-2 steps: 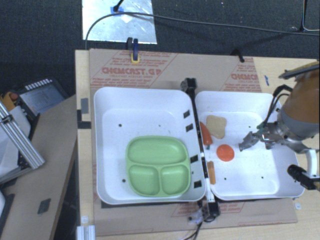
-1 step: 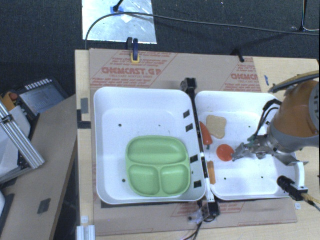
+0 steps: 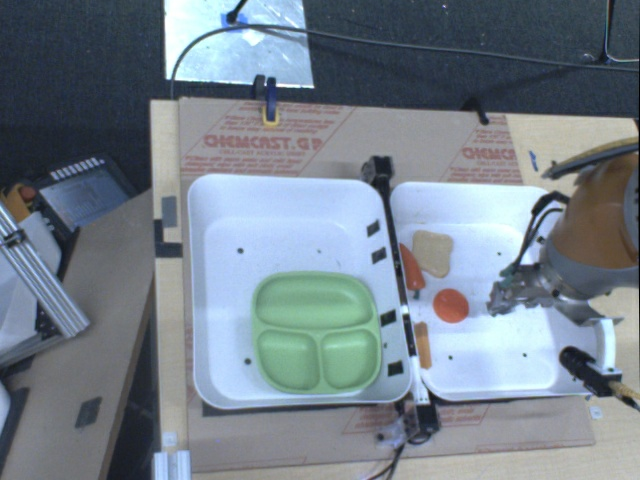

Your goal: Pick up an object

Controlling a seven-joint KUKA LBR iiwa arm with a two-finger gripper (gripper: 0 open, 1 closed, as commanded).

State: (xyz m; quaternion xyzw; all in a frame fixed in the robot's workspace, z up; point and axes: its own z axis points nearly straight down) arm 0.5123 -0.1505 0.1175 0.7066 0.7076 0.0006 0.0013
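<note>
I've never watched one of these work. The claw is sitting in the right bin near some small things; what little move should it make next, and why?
Probably a short slide toward the orange round object. The gripper sits low in the right bin, just beside that object and apart from it, with nothing seen between its fingers. The tan piece and the carrot-like stick lie farther off, by the divider.

From my console the arm (image 3: 600, 228) runs off the right edge, so I see little above its wrist. I cannot make out the gripper (image 3: 503, 298) fingers; they blur together right of the orange ball (image 3: 451, 306)
</note>
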